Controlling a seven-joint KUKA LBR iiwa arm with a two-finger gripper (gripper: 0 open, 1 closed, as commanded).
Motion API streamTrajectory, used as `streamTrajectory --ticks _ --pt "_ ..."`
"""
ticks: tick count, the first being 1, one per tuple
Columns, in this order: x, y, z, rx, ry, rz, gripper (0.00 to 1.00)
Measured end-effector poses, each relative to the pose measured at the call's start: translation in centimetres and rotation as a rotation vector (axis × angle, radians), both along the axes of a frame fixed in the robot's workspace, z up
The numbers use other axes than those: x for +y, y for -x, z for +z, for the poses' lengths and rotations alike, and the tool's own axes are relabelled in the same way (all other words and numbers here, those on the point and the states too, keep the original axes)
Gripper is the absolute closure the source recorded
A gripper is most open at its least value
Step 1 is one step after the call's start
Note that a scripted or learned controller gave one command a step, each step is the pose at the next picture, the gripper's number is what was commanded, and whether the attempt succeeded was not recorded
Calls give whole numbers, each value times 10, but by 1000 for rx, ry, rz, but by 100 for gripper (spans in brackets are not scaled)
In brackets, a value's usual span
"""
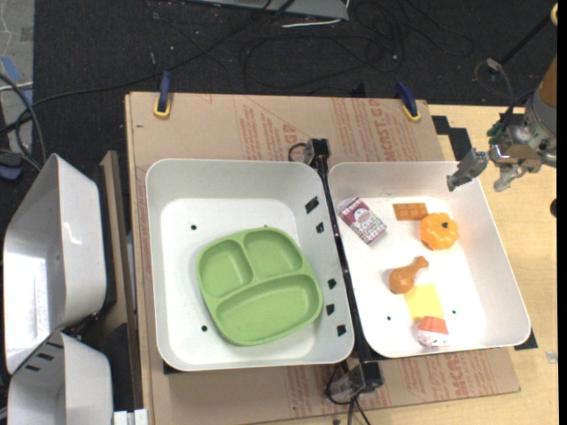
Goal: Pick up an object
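**Gripper spread and bare above the right bin's far corner**

The two fingers are spread apart with nothing between them. The gripper hangs over the far right corner of the right bin, well apart from the things lying in it. Above it the wrist runs off the right edge.

In the right bin, nearest the gripper, lies a flat brown cracker, with an orange pumpkin just beside it. A small purple and white carton lies toward the bin's left wall. Nearer the front sit a chicken drumstick, a yellow block and a small red and white piece.

The left bin holds a green divided plate.
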State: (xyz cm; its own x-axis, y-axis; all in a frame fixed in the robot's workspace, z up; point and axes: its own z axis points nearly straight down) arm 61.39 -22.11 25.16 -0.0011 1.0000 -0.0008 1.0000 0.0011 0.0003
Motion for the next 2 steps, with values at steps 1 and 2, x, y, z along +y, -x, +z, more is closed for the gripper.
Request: streamTrajectory --ticks 1,2 --pt "1 -8 -16 0 0 2 0" --pt "-1 -10 -27 0 0 2 0"
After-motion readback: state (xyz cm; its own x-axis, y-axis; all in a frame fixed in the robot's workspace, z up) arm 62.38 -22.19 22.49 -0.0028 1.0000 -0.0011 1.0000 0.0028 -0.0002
